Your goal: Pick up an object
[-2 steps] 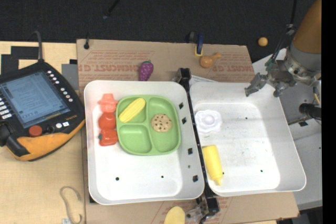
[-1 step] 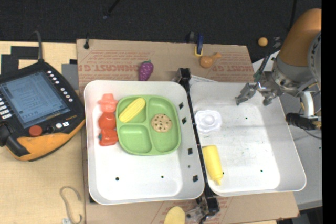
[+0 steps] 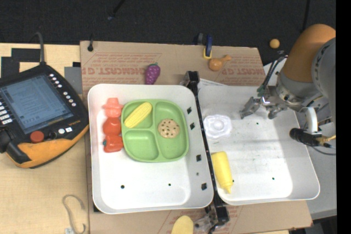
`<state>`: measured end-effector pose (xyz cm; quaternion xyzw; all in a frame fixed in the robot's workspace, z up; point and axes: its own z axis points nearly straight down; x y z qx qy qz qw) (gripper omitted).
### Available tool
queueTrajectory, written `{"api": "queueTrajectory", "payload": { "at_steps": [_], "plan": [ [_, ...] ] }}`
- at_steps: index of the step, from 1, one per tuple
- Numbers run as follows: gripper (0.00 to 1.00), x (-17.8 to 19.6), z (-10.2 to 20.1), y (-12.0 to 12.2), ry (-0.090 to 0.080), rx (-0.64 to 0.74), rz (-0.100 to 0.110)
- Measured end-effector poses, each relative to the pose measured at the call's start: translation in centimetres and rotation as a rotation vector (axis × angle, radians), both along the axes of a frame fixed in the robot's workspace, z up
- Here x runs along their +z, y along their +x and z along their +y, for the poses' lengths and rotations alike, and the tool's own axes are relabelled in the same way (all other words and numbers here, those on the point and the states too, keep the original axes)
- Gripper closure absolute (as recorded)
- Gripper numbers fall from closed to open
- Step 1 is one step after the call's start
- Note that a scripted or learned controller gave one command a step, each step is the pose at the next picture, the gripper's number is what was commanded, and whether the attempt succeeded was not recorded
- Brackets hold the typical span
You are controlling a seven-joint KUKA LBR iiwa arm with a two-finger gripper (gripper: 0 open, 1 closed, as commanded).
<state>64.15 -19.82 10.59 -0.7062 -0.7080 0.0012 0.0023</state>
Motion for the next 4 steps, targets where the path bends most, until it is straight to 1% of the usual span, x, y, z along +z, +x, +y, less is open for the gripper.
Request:
{"api": "queueTrajectory", "payload": {
  "at_steps": [1,2,3,4],
  "plan": [
    [0.00,-1.9,0.3,0.0,0.000,0.002,-0.002],
    [1.00,-0.7,0.3,0.1,-0.001,0.004,-0.004],
    [1.00,3.7,0.6,0.5,-0.002,-0.003,-0.008],
    [1.00,8.0,0.1,0.5,-0.002,-0.004,-0.008]
  ]
}}
